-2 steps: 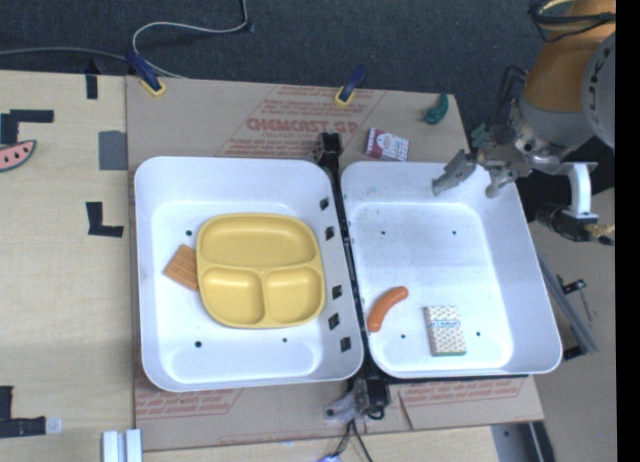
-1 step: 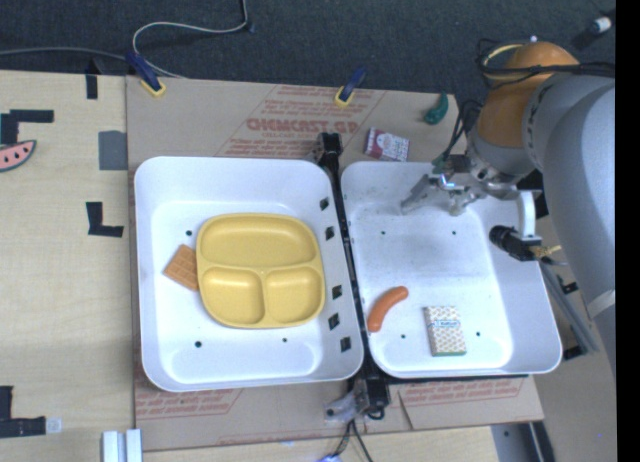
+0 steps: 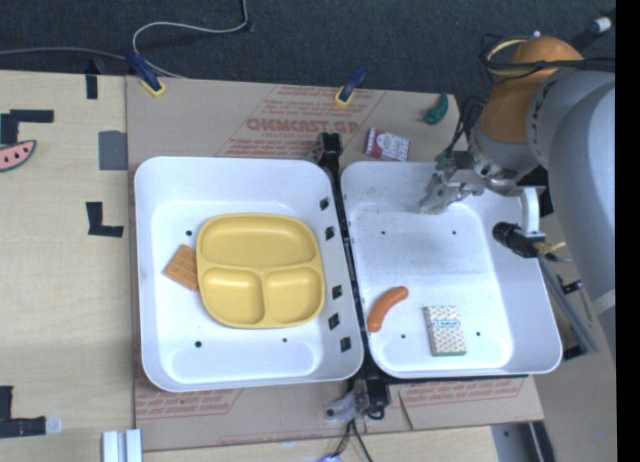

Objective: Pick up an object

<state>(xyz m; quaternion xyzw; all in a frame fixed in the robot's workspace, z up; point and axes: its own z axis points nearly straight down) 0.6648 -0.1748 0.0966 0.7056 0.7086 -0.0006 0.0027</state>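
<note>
Two white bins sit side by side, and the arm point(image 3: 560, 140) reaches in from the right, orange band high, wrist bent down over the right bin's point(image 3: 520, 350) far right corner. The gripper point(image 3: 440, 195) hangs at that far edge, close to the rim; its grip state can't be judged from this angle. Down at the near edge lie an orange sausage point(image 3: 387, 307) (tilted, by the left wall) and a small carton point(image 3: 445, 330) just beside it, apart. Plenty of bare floor lies between gripper and both. Over in the left bin point(image 3: 160, 350), a yellow divided plate point(image 3: 262, 268) fills the middle, a cracker point(image 3: 182, 267) tucked at its left rim.
</note>
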